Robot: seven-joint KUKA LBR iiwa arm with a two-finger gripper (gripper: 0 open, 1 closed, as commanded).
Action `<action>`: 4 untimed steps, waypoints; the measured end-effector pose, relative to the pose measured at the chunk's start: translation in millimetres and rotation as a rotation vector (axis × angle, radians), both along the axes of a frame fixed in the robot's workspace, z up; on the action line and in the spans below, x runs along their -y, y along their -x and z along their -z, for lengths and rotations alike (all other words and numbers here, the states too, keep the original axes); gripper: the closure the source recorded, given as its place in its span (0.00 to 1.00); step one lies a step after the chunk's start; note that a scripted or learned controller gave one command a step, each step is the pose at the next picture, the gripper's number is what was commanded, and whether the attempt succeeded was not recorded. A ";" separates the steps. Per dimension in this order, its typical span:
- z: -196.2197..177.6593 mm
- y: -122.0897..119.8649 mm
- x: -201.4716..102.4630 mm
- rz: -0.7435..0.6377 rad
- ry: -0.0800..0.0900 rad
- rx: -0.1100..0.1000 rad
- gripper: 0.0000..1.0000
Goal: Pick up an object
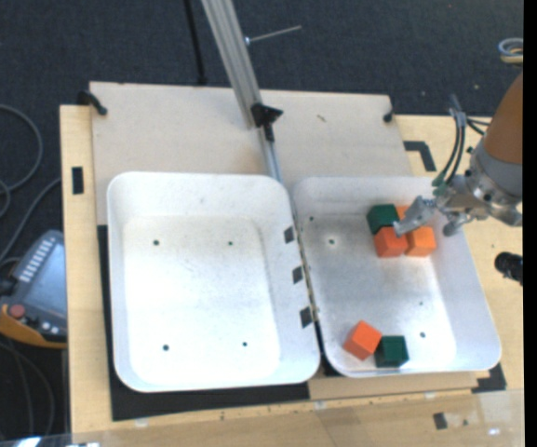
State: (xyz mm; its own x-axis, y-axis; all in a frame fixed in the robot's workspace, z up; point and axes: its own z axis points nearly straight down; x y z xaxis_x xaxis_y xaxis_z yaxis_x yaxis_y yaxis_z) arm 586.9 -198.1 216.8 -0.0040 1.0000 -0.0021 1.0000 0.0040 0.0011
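In the right bin [454, 324], a dark green block [381, 218] sits beside two orange blocks [390, 243] [422, 241] near the bin's far right side. Another orange block [363, 339] and a second green block [393, 350] lie together at the front edge. My gripper [434, 220] hangs over the far cluster, just above the right-hand orange block. It is open, one finger [416, 213] by the green block and the other toward the bin's right rim. Nothing is between the fingers.
The left bin [203, 277] lies beside the right one. A slanted aluminium post [235, 49] rises behind the bins. Cables and a pendant [31, 287] lie on the floor to the left.
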 end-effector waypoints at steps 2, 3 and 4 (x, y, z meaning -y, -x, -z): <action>82.3 -67.8 10.1 -0.005 0.006 0.025 1.00; 93.5 -57.6 11.6 -0.005 0.002 0.023 1.00; 95.7 -56.6 6.0 -0.006 -0.013 0.015 0.00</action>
State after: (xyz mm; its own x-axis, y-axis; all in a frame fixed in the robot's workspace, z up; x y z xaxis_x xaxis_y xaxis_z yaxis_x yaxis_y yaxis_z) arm 643.5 -204.0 121.1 -0.0099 0.9999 0.0103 0.9998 0.0097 0.0161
